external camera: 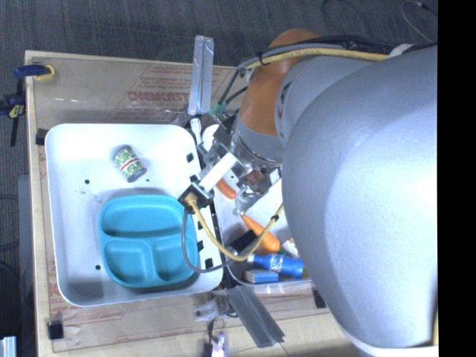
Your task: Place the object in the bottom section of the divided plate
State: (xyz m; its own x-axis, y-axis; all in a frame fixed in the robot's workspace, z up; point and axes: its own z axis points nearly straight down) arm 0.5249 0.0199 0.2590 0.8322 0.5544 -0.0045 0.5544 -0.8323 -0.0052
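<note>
**Claw over the seam, plate to its lower left**

Beside the blue plate (145, 240), at the wall where the two white bins meet, hangs the claw (227, 184). The plate lies in the left bin (71, 199), in the half nearer the camera, and its divided sections sit below and to the left of the claw. Its long section runs across the top; two smaller ones lie beneath.

Something orange (227, 191) shows at the claw's tip, just right of the plate's upper corner, but the wrist and cables crowd it, so I cannot tell whether the claw is wide, narrow, or gripping that piece. If it is the object, it lies right of the plate, just over the rim of the right bin.

A carrot-like orange thing (262, 234) and a blue marker (279, 265) rest further right of the plate. A small green-banded can (128, 163) lies above the plate, apart from it.

The coming move, as I judge it, turns on travel leftward and toward the camera from the claw to the plate's lower sections.
</note>
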